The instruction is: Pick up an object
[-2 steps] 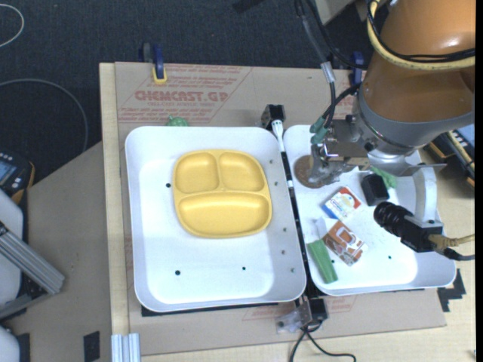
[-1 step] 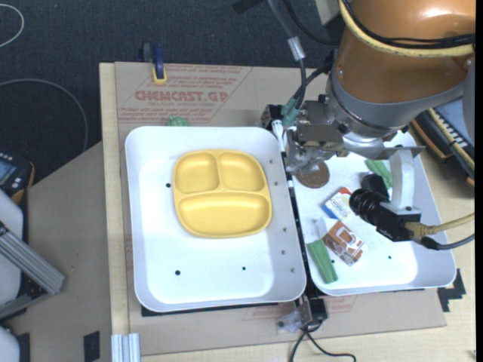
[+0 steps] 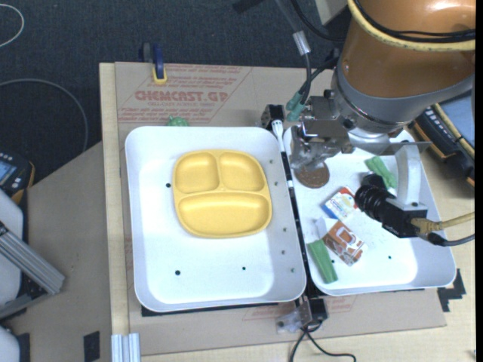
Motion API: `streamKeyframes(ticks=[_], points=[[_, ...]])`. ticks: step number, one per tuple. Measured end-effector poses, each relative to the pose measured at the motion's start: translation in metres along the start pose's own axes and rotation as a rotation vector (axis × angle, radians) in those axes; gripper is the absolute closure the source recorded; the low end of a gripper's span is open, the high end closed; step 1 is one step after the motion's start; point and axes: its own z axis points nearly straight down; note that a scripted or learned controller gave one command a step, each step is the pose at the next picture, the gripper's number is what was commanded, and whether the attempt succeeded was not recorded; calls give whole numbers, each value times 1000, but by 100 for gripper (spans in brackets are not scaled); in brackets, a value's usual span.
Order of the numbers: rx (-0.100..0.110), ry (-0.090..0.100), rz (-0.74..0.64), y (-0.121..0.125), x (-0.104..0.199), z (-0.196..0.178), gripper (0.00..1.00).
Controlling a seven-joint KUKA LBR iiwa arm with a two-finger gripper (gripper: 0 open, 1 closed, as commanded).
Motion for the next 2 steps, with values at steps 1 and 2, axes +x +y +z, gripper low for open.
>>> streamKeyframes(ticks=[1,2], points=[[0,3,-5,-1,67,-16,100],[9,-1,7,-1,14,17,100]])
